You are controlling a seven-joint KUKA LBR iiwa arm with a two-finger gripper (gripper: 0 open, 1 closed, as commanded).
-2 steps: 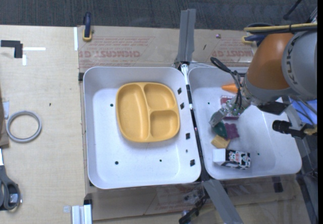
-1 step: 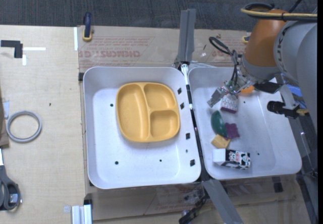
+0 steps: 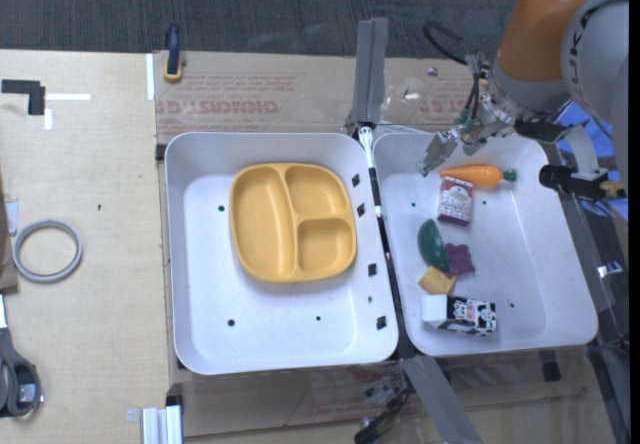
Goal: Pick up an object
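Observation:
In the right bin [image 3: 540,262] lie an orange carrot [image 3: 472,175], a small red-and-white carton [image 3: 455,201], a dark green vegetable [image 3: 433,243], a purple piece [image 3: 459,258], a tan cracker-like piece [image 3: 436,281] and a black-and-white cow-print carton [image 3: 460,313]. My gripper [image 3: 438,153] hangs above the bin's back left corner, just left of and above the carrot. Its fingers are apart with nothing between them.
The left bin [image 3: 200,312] holds a yellow divided plate [image 3: 293,221]. A metal divider post [image 3: 370,72] rises between the bins at the back. On the wooden bench to the left lie a grey tape ring [image 3: 45,250] and scissors [image 3: 17,382].

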